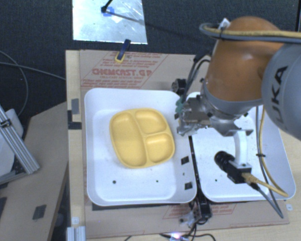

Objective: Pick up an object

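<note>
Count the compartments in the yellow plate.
3. The yellow plate in the left bin has one long compartment on its left side and two smaller ones on its right, upper and lower.

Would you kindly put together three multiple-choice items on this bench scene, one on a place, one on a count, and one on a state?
1. Where does the yellow plate lie?
A. In the left bin
B. In the right bin
C. On the cardboard outside both bins

2. How many compartments does the yellow plate have?
A. Two
B. Three
C. Five

3. How does the yellow plate rest?
A. Flat, hollows facing up
B. Flipped upside down
C. Standing on its edge against a wall

Answers:
1. A, since the plate sits on the white floor of the left bin, apart from its walls.
2. B, since ridges split it into one long section and two smaller ones.
3. A, since the open hollows and dividing ridges face the camera.
</note>
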### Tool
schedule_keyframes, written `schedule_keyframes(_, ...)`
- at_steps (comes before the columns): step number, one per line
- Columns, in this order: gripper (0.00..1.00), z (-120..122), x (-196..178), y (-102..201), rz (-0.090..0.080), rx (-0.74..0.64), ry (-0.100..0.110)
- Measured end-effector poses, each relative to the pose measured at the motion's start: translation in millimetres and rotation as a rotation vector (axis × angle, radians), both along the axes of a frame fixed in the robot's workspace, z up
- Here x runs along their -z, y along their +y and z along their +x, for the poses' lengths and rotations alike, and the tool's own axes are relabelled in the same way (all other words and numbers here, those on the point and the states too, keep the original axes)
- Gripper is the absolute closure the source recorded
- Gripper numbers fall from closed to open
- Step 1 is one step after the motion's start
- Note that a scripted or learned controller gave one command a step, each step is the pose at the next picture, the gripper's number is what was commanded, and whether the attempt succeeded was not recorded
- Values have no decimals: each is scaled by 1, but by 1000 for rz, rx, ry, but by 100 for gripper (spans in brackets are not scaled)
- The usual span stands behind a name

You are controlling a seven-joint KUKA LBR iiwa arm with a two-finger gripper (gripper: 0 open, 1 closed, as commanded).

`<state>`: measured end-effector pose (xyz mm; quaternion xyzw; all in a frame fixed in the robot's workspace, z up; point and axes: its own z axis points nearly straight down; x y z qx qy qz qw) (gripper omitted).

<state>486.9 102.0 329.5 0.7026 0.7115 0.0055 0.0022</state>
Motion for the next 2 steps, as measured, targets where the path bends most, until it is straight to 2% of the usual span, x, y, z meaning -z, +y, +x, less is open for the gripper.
schedule_keyframes(1, 0, 0, 5, -4, -4, 8, 8)
schedule_keyframes(2, 0, 1, -163, 2, 2, 7, -10)
